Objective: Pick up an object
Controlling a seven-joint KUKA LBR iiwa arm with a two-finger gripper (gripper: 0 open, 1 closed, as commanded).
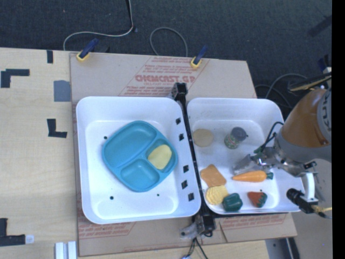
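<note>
My gripper (257, 162) hangs low over the right side of the right bin (269, 109), at the end of the grey arm with its orange band (304, 124). Just below it in the view lies an orange toy carrot (249, 176), pointing left, with its green end under the gripper's body. I cannot make out whether the gripper touches the carrot. A grey can (235, 137) stands a little up and left of the gripper.
The right bin also holds a tan round disc (203, 137), an orange slice (213, 175), a yellow ridged piece (216, 195), a green pepper (232, 202) and a red strawberry (257, 199). In the left bin (91, 144) lies a blue divided plate (132, 155) bearing a yellow piece (160, 156).
</note>
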